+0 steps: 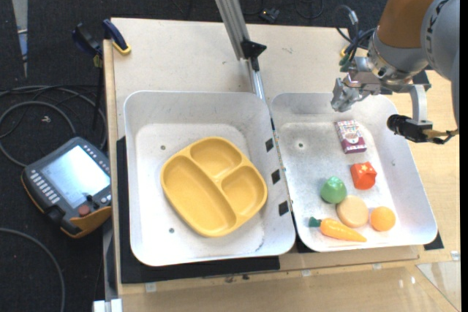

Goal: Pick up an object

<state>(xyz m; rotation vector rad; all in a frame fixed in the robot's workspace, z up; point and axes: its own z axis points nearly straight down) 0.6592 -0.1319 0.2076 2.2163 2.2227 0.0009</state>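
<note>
My gripper (342, 100) hangs over the upper edge of the right bin (409, 157), right of the frame's centre, with nothing between its fingers that I can see; whether it is spread or pressed together I cannot tell from this angle.

The nearest candidate is the small pink box (351, 137), lying just below the gripper in the frame and a touch to the right. Its long axis runs roughly up and down the picture, tilted slightly, so I judge a grasp across its short width would suit best. It lies apart from the bin's rim and apart from its neighbours, with bare white floor to its left and upper sides, so there is open room to come down.

Further toward the bottom of the frame the things crowd together: the red block (363, 174) just below the box, then the green ball (333, 190), the beige round piece (352, 212), the orange ball (382, 218) and the carrot (339, 230) near the bin's lower rim. Those sit close or touching, which I think makes a clean grip harder.

The yellow divided plate (213, 185) lies in the left bin (139, 157), well apart from me across the counter (175, 55).
</note>
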